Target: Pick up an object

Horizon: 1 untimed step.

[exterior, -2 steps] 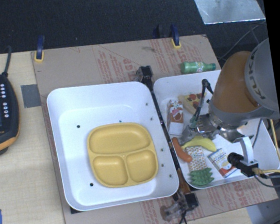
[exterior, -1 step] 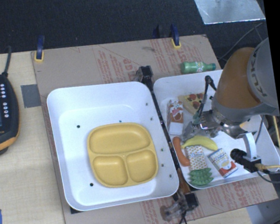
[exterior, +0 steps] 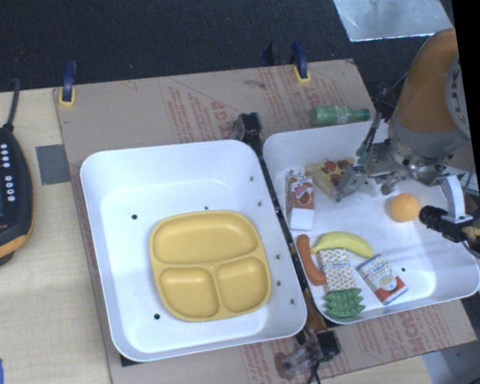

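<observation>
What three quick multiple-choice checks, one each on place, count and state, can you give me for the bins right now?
1. Where does the yellow divided tray lie?
A. left bin
B. right bin
C. on the cardboard

2. How many compartments does that tray have?
A. two
B. three
C. five

3. How does the orange ball sit?
A. gripped in the hand
B. loose on the right bin's floor
C. on top of the banana

Answers:
1 A, it rests flat inside the left bin.
2 B, one long section above two smaller ones.
3 B, it lies by itself on the right bin, apart from the banana and beside the hand.
</observation>
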Tool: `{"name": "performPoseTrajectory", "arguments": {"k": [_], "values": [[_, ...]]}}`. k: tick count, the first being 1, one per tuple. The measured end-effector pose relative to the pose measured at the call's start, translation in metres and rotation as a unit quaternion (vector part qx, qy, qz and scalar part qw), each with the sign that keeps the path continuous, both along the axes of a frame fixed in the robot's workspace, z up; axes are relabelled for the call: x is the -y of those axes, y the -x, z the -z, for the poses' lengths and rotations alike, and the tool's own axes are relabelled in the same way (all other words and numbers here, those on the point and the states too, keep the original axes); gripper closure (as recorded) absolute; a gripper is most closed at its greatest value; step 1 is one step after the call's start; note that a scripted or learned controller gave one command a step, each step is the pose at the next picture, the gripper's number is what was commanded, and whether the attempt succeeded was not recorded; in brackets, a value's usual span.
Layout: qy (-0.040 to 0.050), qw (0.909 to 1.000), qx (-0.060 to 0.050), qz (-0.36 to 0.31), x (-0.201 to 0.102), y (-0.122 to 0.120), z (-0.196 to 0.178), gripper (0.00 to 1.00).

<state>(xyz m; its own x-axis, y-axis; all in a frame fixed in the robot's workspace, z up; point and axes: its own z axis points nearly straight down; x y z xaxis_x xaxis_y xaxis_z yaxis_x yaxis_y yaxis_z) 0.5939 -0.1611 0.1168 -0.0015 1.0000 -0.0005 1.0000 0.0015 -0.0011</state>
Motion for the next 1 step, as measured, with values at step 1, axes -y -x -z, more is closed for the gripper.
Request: {"name": "performPoseTrajectory", "arguments": {"k": [1], "values": [[-0.0007,1.0000,0.000,-0.002,0.0132,-0.0442,0.0206,0.00]]}}
